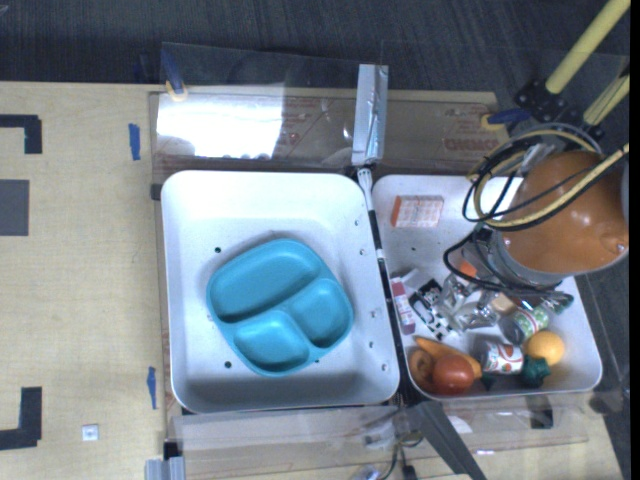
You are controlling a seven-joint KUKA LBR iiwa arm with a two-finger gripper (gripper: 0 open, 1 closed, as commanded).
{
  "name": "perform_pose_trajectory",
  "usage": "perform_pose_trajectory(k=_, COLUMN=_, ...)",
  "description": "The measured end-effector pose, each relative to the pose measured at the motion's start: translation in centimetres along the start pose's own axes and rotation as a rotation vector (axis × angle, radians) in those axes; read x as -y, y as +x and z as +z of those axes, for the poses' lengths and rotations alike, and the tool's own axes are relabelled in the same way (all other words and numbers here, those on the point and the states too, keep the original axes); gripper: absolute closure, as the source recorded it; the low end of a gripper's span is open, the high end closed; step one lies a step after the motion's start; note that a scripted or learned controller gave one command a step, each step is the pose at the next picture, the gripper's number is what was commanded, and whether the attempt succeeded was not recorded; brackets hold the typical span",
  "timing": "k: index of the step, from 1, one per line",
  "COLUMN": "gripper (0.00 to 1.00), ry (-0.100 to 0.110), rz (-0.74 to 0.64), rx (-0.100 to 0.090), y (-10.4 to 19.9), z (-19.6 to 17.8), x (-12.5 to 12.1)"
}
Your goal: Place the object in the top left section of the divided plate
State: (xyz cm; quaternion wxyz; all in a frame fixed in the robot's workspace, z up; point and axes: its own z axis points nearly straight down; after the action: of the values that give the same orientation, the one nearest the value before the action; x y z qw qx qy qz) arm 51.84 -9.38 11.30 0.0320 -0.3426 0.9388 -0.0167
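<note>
A pale wood-grain bench (80, 268) fills the lower left, and everything else sits relative to it. Dark grey carpeted floor (250, 8) runs along its far edge. Black square-bracket markings (22, 133) and a dark grey square (12, 208) lie on its left part, with short strips of blue tape (134, 140) further in. At its far side a clear plastic sheet (260, 118) catches bright glare over brown cardboard (450, 128).
</note>
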Motion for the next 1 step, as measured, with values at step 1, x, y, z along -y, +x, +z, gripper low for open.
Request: perform_pose_trajectory(k=1, gripper=1.0, ry=-0.01, rz=-0.211, rx=0.014, y=0.52, z=0.07, x=1.1)
